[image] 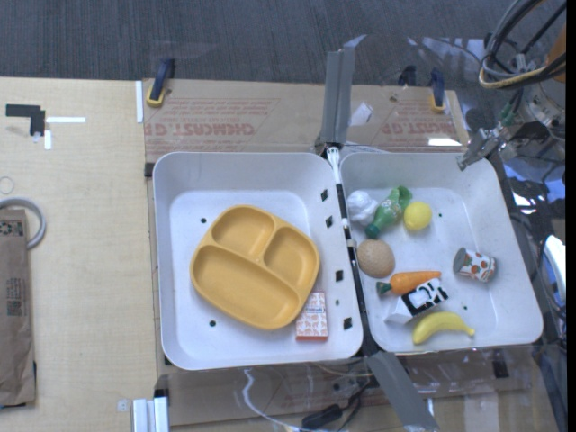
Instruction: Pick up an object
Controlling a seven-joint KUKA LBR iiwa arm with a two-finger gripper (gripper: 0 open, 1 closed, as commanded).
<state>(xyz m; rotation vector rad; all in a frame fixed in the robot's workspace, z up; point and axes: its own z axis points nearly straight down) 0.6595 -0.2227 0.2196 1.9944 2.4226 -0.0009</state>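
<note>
The right bin [504, 196] holds several small objects. A white crumpled item [361, 207] and a green toy vegetable [390, 207] lie near its back left, beside a yellow lemon [417, 216]. A brown round potato [376, 258] sits by the left wall. In front of it lie an orange carrot [414, 281], a black-and-white carton [421, 297] and a yellow banana [441, 327]. A small white-and-orange carton [474, 265] lies tipped at the right. In the left bin [171, 241], a yellow divided plate [256, 266] sits in the middle, with a red-and-white box [312, 319] at its front right.
Brown cardboard [234, 124] lies behind the bins, held by blue clamps [163, 79]. Yellow and black cables [526, 34] loop at the top right above a metal bracket [486, 144]. A brown paper bag [13, 295] lies on the wooden bench at far left.
</note>
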